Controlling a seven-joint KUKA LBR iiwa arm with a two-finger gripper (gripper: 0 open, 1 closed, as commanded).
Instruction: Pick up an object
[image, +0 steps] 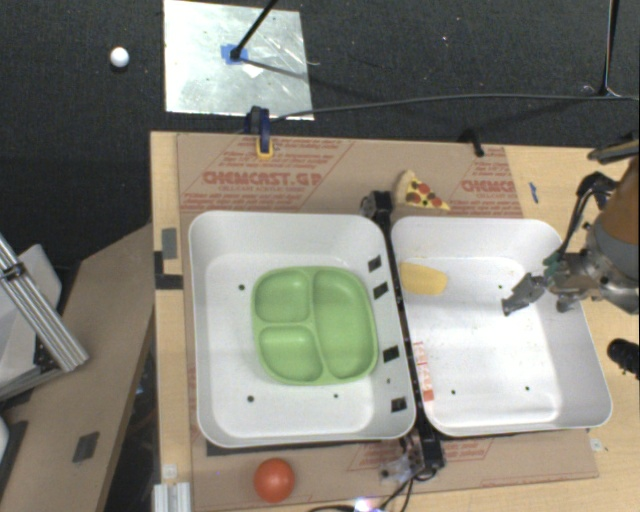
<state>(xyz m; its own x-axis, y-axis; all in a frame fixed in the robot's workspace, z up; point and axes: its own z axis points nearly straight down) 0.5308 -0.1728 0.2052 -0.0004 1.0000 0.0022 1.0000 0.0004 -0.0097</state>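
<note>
Yellow object (423, 279), one in number and flat, is seen lying on the floor of the right bin (500, 400), in that bin's upper left part, close to the wall shared with the left bin (215, 400). Two shallow white bins are counted, set side by side on the counter (330, 165). One green plate (314, 325) with three compartments is held in the middle of the left bin. One tool (522, 296) is seen at the end of the grey arm (610, 255), which enters from the right edge of the view; the tool is placed above the right part of the right bin, at about the same height in the view as the yellow object. The yellow object is found to the left of the tool and apart from it, with bare white bin floor between them, and nothing is seen between the tool's fingers. Whether the tool is spread or closed cannot be told from this view. Outside the bins, one toy pizza slice (422, 192) is seen on the counter just behind the right bin, and one red ball (273, 479) at the front edge before the left bin.
</note>
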